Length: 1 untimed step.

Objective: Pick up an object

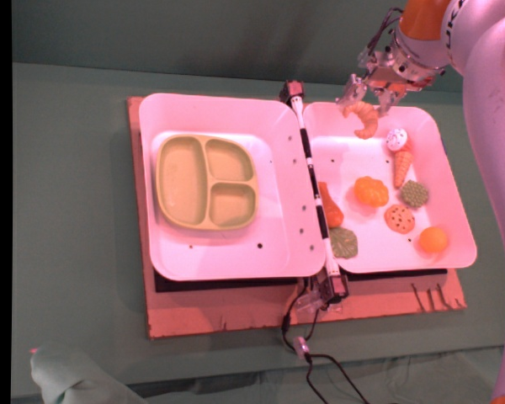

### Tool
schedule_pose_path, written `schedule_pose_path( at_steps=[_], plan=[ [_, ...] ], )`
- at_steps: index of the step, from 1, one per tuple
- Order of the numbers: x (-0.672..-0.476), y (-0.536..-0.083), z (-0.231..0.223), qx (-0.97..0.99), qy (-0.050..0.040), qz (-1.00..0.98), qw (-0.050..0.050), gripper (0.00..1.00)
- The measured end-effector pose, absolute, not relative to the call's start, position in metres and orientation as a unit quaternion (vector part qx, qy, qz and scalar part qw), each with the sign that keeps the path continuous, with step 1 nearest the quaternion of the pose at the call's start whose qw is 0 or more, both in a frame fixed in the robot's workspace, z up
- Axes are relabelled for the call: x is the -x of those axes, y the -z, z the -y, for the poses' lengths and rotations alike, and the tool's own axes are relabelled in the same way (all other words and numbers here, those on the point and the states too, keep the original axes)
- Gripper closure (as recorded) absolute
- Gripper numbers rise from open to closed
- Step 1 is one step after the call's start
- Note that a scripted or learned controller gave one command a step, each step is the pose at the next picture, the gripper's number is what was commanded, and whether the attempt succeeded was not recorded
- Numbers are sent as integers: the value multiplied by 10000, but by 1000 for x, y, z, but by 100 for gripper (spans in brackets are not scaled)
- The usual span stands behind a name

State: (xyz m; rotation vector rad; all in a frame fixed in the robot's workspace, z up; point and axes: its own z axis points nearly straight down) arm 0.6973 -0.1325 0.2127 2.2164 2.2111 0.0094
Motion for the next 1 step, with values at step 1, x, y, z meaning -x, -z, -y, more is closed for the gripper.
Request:
schedule_pose_path(
  at_steps=[1],
  plan=[
    [-705,-264,128,-7076,-32,-7066,52,100]
  ],
)
